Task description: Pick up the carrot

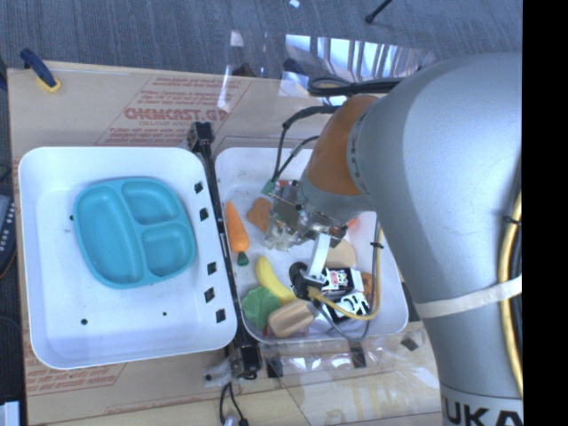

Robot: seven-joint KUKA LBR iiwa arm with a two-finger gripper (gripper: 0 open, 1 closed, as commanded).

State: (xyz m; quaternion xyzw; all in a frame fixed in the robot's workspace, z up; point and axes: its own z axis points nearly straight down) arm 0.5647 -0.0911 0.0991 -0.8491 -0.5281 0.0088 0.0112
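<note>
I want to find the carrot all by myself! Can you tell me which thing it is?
Look in the right-hand white bin, the one with the food. Along its left wall lies the carrot. It is the long orange stick with a green tip, just above the yellow banana.

Just right of the carrot [235,227], a brown-orange piece [258,211] lies partly under the wrist, too unclear to name. Farther right of the carrot, the arm [444,193] covers the right bin's [241,174] far corner and right wall. The bottom edge cuts the arm off.
</note>
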